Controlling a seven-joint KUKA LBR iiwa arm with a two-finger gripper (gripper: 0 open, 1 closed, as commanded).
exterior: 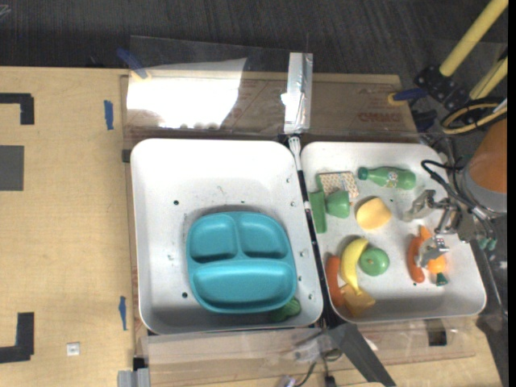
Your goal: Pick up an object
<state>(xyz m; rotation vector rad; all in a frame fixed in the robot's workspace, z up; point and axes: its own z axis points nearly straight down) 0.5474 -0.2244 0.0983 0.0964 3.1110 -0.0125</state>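
My gripper (438,226) hangs over the right side of the right bin (463,297), reaching in from the right edge. Just below it lie a red-orange carrot-like toy (414,258) and a small orange piece with a green tip (436,268); whether the gripper touches either is unclear. Further left in the same bin are a yellow lemon (372,214), a green bottle (389,176), a banana (351,263) and a green apple (375,261) against the banana.
A green pepper (338,205), a patterned card (339,184) and a green strip (317,210) sit by the bin's left wall, with an orange toy (333,274) below. The left bin (161,208) holds a teal divided plate (239,260). Cables lie at the right.
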